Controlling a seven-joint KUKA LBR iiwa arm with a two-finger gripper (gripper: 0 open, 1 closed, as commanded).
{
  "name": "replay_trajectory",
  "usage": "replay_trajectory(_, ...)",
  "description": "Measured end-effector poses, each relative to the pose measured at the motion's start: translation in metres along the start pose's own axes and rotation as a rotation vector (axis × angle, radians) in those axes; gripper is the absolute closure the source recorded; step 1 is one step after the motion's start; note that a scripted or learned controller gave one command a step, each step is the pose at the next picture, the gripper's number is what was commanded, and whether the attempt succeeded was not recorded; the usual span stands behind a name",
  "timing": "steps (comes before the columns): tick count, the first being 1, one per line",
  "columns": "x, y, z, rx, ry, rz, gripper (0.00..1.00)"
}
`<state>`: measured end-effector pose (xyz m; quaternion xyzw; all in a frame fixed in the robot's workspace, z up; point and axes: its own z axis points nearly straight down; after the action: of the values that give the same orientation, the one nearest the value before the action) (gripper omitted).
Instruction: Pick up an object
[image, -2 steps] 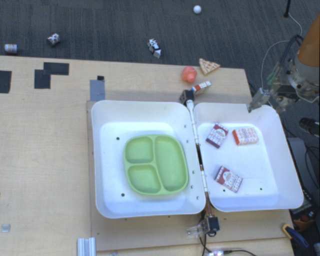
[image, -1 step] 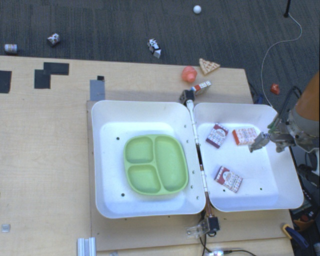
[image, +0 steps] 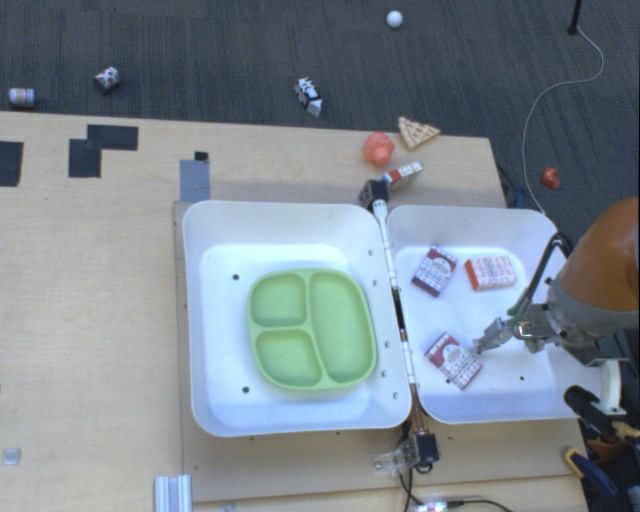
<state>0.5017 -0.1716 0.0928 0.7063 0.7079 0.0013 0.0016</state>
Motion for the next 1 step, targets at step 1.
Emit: replay_trajectory(1,0.0600,-0.0115,0.0042,-0.013,-0.011,0.005,0.00)
